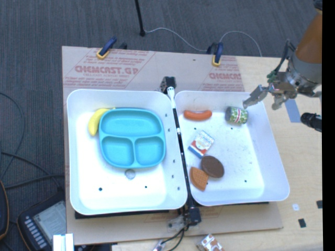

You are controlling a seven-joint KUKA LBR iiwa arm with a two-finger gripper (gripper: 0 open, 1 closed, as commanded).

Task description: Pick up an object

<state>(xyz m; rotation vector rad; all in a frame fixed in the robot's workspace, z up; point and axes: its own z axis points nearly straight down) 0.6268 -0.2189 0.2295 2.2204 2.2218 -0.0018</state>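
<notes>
2 clamps [106,47] [216,56], black cable [137,9]

Dark grey carpet floor [42,25] around a light wooden bench [303,182], black cables [15,166] at left.

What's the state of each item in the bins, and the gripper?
gripper: open, above the right bin's upper right corner, holding nothing.
green can: on its side, free.
hot dog: lying flat near the divider.
small packet: lying flat, mid bin.
brown cookie: flat, touching the orange cookie.
orange cookie: flat, partly under the brown one.
blue tray: upright, compartments bare.
banana: against the tray's left edge.
</notes>
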